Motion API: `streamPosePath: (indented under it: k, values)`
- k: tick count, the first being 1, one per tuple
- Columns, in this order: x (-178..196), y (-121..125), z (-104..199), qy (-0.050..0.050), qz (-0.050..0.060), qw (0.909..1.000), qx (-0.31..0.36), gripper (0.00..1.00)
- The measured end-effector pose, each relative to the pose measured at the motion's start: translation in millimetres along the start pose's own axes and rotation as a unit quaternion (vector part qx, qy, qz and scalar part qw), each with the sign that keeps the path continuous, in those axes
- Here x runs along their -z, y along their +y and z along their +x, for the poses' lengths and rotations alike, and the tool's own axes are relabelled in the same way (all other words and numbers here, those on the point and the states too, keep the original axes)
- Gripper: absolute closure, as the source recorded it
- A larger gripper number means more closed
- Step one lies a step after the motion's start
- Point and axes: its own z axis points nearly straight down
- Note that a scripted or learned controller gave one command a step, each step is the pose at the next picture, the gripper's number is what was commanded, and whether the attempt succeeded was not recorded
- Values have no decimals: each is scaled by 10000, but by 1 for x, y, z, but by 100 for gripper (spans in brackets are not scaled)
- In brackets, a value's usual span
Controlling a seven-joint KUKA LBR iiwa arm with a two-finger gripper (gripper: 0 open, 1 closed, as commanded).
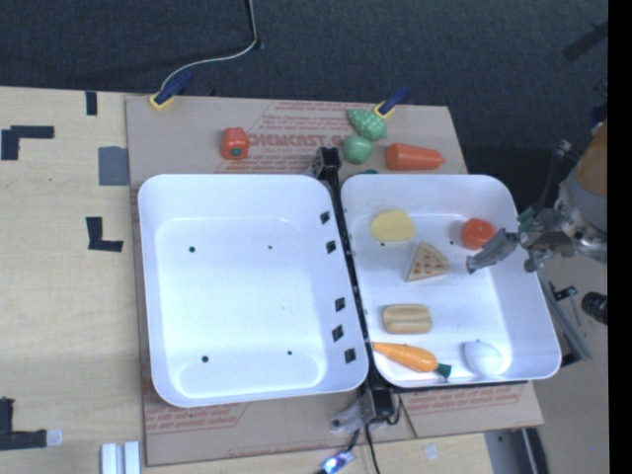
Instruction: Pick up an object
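The gripper (pixel 491 255) is hovering over the right bin (pixel 513 309), its finger state impossible to tell, nothing visibly between them. A red tomato (pixel 478 232) is lying just beside it, with a pizza slice (pixel 427 263) farther left.

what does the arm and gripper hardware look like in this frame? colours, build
At the right edge of the camera view, the arm shows grey metal with an orange-tan patch higher up. Its wrist end is a cluster of grey and silver metal parts with small dark fittings. The gripper is a slim grey finger sticking out over the right bin. Markings and cables are too small to tell.
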Motion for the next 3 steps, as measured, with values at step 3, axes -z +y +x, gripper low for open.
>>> streamPosePath:
  k: [3]
  values:
    - [215, -34, 33, -14, -58, 10000, -4, 100]
